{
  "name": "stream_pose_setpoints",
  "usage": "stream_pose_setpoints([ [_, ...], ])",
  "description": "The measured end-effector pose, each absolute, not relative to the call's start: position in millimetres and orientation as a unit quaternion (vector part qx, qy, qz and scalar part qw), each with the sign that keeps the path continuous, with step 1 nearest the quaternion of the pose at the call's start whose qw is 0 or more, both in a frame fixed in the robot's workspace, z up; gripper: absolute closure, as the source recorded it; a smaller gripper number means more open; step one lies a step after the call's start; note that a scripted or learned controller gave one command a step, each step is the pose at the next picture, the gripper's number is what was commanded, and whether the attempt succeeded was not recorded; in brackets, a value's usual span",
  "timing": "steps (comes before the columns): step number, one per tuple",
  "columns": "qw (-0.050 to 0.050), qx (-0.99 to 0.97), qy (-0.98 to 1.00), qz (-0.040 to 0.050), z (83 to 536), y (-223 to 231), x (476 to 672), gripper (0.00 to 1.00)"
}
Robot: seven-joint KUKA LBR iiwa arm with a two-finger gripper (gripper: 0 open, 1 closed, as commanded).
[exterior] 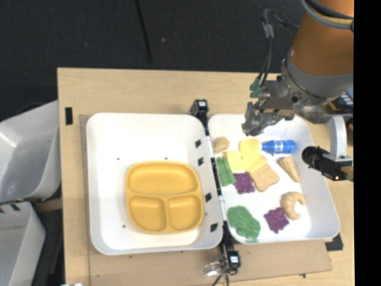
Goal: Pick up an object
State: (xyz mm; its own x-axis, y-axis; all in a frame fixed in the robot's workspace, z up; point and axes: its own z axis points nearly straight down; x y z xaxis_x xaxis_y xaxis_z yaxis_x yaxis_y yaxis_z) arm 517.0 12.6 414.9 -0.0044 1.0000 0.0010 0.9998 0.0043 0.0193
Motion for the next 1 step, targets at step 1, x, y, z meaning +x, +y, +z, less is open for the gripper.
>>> stream_pose_setpoints([
  [1,-0.002,0.705,0.709,-0.0020,333.8,66.9,501.7,1.00],
])
